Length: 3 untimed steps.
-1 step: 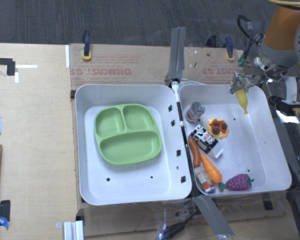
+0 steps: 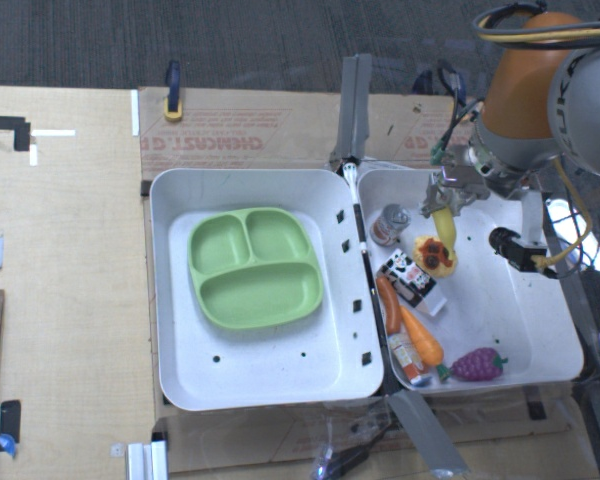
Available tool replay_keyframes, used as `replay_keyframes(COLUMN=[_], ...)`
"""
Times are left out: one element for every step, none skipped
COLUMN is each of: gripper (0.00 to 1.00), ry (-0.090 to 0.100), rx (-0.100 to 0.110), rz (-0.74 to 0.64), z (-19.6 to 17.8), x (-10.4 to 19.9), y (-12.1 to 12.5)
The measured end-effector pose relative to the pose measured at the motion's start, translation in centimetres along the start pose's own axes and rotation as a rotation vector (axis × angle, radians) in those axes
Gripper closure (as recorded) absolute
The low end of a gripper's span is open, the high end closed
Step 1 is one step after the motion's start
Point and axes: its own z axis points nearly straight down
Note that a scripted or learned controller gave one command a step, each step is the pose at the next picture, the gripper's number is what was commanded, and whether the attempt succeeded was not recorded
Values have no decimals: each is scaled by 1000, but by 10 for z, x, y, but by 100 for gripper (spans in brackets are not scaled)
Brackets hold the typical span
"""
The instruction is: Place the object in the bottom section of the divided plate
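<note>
A light wooden table [image 2: 60, 268] carries two shallow white bins side by side. The left white bin [image 2: 170, 298] holds a pale green plastic divided plate [image 2: 255, 266], with two small sections on its far side and one wide bottom section nearest the viewer, all bare.

The right white bin [image 2: 540, 338] holds a clutter: a yellow plastic banana [image 2: 444, 230], a small silver can [image 2: 388, 223], a black-and-white toy cow [image 2: 408, 273], an orange plastic carrot [image 2: 420, 336] and a purple bunch of toy grapes [image 2: 477, 364].

The grey arm's end effector [image 2: 446, 200] sits at the banana's far end; whether it is wide, narrow or gripping cannot be told.

Likely risks: a grip on the banana's tapered tip may slip, the toys lying just beside it may be nudged, and a release could land in a far section instead.
</note>
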Motion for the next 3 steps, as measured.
replay_keyframes(gripper=[100,100,100], ry=[0,0,-1], rx=[0,0,-2], rz=[-350,-446,-552], z=[0,-24,-44], x=[48,105,146], y=[-35,-77,-82])
